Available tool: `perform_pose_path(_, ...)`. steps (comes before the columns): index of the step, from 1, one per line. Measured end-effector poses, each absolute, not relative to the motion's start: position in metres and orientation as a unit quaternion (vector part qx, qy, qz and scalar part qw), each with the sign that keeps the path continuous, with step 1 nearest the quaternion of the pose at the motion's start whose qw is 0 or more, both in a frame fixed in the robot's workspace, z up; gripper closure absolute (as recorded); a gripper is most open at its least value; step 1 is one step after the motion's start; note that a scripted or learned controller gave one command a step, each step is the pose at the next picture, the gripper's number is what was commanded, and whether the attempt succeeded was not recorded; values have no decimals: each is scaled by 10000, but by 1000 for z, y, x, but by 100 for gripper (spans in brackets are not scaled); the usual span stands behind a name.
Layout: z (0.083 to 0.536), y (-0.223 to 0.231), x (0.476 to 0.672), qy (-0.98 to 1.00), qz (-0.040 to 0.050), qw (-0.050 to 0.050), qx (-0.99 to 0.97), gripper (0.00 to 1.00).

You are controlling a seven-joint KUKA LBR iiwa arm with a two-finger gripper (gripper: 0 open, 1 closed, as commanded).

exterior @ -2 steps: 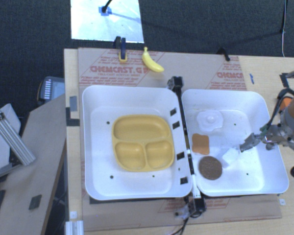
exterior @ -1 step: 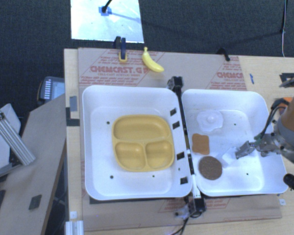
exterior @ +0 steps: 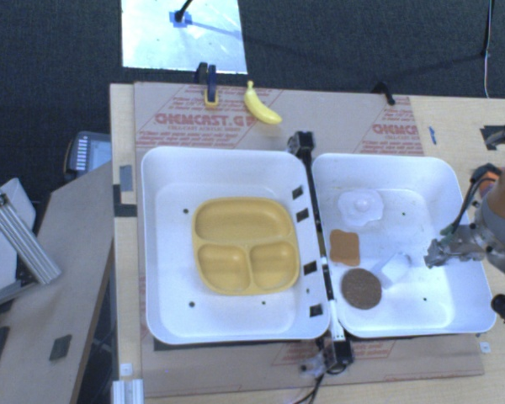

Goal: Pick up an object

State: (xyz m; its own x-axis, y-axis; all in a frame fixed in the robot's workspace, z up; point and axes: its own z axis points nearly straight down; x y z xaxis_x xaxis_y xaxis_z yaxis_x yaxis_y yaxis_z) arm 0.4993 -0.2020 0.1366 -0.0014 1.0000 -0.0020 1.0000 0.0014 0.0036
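Dark carpet surrounds the bench, where we note two white bins side by side. Left bin (exterior: pixel 164 225) holds a yellow divided tray (exterior: pixel 240 244). Right bin (exterior: pixel 442 305) holds a tan square (exterior: pixel 344 247), a brown disc (exterior: pixel 362 288) and a clear lid (exterior: pixel 359 204). Gripper (exterior: pixel 438 253) sits over its right side; we cannot tell its state.
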Motion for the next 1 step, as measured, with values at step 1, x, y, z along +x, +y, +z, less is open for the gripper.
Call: perform_pose_path(1,196,-194,502,7088,18,37,7054,100)
